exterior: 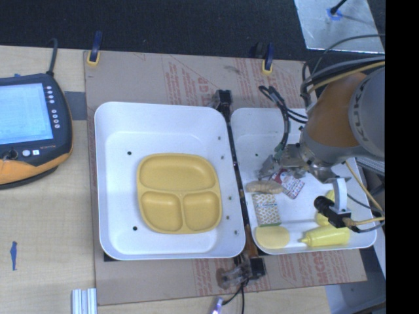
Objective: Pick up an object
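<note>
The arm (pixel 347 116) leans over the right bin (pixel 252 126), its gripper (pixel 283 165) low among clutter: a packet (pixel 266 208), a red wrapper (pixel 292 187), a yellow bottle (pixel 326 238), a round lid (pixel 272 237). A yellow tray (pixel 178 192) fills the left bin (pixel 111 195). Grip unclear.

I watch through one fixed camera set above the bench (pixel 46 241), tilted down at a slant, taking in both white bins (pixel 111 175) whole from moderate height.

Light wood tabletop (pixel 39 241) under brown cardboard sheet (pixel 163 77), blue clamps (pixel 95 44) at back edge; dark carpet floor (pixel 163 8) behind; even overhead light.
</note>
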`<state>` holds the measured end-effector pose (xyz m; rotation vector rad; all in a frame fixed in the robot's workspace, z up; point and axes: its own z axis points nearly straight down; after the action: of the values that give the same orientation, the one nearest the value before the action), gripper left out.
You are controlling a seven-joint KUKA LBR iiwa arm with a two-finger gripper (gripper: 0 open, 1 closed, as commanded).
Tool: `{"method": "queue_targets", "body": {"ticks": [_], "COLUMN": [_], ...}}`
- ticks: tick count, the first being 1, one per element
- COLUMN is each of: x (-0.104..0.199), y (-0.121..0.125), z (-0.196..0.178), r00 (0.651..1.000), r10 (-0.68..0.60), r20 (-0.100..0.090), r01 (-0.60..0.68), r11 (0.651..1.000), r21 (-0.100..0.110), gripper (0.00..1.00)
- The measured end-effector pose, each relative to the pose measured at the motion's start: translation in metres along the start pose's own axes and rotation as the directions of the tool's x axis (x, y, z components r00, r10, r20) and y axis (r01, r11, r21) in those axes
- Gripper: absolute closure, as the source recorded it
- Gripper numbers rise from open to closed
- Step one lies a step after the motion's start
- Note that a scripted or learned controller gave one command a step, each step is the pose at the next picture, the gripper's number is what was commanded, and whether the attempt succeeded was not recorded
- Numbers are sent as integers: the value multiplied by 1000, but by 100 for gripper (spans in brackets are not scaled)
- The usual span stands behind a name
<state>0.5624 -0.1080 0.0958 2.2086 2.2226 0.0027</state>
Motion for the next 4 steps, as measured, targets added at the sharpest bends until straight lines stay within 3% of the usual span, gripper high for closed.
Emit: {"method": "queue_targets", "body": {"ticks": [1, 2, 3, 4], "x": [6, -11, -24, 11], "y": [20, 94, 10, 1], "z": [4, 4, -93, 0], "r00": [1000, 1000, 1000, 1000], "r10": [0, 2, 5, 0], "r20": [-3, -5, -4, -3], "r01": [0, -2, -5, 0], "r11": [1000, 1000, 1000, 1000], "r21": [9, 9, 7, 10], "gripper": [0, 0, 0, 0]}}
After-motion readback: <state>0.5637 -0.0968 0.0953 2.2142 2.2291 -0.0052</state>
